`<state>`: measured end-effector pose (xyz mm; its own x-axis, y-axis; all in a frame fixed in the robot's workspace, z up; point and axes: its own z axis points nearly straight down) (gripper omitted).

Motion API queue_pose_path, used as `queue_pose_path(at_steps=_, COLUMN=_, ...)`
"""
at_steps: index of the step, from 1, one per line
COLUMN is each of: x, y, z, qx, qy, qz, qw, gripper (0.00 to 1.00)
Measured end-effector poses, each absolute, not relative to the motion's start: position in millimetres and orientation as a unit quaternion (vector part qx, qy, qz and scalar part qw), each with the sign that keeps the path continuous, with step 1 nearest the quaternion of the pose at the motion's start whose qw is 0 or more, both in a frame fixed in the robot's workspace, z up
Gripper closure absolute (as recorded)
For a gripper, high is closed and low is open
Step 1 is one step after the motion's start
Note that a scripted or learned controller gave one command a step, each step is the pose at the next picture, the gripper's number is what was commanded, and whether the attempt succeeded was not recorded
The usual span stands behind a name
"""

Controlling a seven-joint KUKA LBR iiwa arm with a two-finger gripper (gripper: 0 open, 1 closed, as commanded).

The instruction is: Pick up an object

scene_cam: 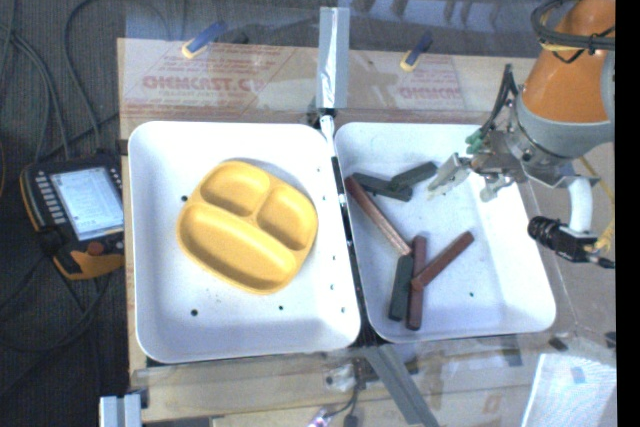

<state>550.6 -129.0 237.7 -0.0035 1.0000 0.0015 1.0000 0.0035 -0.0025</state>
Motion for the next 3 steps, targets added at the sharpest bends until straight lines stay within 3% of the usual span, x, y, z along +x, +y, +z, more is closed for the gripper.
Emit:
queue_pose_path(at_steps=1, x=533.1, y=-196.4, z=99.9, qx=-0.732, qy=-0.681, qz=0.0000, qw=0.001, gripper=0.00)
queue_pose_path(at_steps=2, x=533.1, y=-195.3, z=108.1, qx=-0.732, qy=-0.682, qz=-0.0002, qw=0.002, gripper=1.00)
queue_pose_path(at_steps=3, x=589.3, y=-142.3, z=200.9, qx=-0.731, qy=-0.683, qz=0.0011, qw=0.000, gripper=1.00)
